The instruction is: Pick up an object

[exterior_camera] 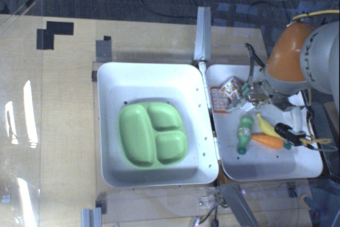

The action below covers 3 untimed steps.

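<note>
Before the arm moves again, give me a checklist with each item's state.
1. End effector over the right bin: ok.
2. Something held between its fingers: cannot tell.
3. Packet beside the end effector, near the divider: ok.
4. Bottle, banana and carrot lying clear of the arm: ok.
5. Green tray alone in the left bin, away from the arm: ok.

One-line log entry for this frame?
arm: over right bin | gripper: beside snack packet | bottle, banana, carrot: lying loose | left bin: green tray
</note>
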{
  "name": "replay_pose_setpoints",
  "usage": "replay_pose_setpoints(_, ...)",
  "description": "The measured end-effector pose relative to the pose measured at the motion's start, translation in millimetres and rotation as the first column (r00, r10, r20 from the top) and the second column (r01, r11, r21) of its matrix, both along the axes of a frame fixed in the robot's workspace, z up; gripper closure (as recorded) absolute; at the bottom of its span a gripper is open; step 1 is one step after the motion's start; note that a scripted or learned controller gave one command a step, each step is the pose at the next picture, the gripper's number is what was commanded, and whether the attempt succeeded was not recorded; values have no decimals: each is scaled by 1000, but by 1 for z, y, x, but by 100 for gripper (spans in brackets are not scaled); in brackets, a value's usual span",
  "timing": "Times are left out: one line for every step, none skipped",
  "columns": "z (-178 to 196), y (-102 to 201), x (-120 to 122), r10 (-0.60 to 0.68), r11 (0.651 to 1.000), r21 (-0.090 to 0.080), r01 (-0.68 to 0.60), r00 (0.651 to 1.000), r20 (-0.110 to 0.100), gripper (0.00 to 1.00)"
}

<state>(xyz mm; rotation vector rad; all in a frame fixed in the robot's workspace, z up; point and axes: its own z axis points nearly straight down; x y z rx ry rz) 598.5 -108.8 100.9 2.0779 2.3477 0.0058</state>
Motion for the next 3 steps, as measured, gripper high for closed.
replay_pose_setpoints(-14,-24,-52,23,1000,0,-23,1000,0,0)
replay_pose_setpoints(-1,-24,-49,24,1000,-1,-24,1000,9,100)
replay_pose_setpoints(70,-19,4,271,963,-1,-271,963,-2,100)
